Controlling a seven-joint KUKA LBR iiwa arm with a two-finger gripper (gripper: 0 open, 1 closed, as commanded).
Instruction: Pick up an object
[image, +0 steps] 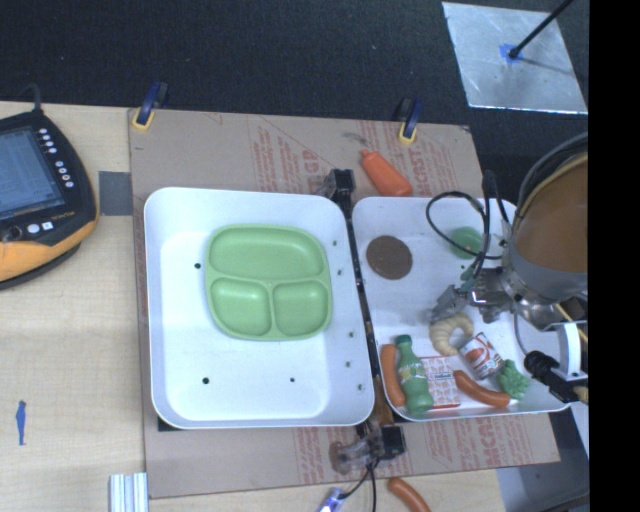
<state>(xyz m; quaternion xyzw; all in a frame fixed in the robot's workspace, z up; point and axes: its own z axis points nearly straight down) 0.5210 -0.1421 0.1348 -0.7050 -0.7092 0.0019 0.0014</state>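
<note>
Croissant (449, 331) just below my claw (468, 297) looks light, soft and crushable; I'd pinch its fat middle, though I cannot tell the claw's state.

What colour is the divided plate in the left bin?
Light green, seen clearly in the camera view.

one camera overhead, slanted down, both bins (160, 300)

Hand (462, 300) low, arm from right
</note>
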